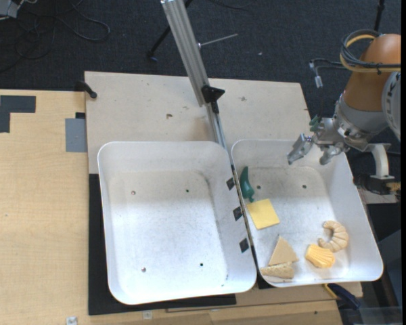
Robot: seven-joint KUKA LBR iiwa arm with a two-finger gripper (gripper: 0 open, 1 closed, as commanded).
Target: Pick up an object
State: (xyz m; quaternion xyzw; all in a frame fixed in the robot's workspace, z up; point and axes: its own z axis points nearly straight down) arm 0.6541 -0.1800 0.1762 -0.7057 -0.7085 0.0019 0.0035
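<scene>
Grey arm with the orange band (381, 51) comes in from my right; its two-finger gripper (314, 149) hangs over the far edge of the right-hand shallow white bin (365, 229). I see the two metal fingers (298, 149) spread apart with nothing between them, so it's open wide and holding nothing.

Everything pickable sits in that right bin. The flat yellow square sponge-like pad (263, 214) lies near the bin's left wall, well apart from the gripper and nearer the camera. A dark green curved plastic piece (245, 184) is just beside the pad, against the bin's left wall. A tan wedge-shaped bread-like piece (281, 258) rests at the bin's near edge. A small yellow ridged block (320, 256) sits beside the wedge, toward the bin's right wall. A pale curled croissant-shaped toy (335, 235) touches or nearly touches the yellow block on its far side; I can't tell which.

The left-hand shallow white bin (122, 161) lies beside the right bin, with black clips (237, 212) along the seam. A slanted aluminium rail (189, 53) rises from behind that seam.
</scene>
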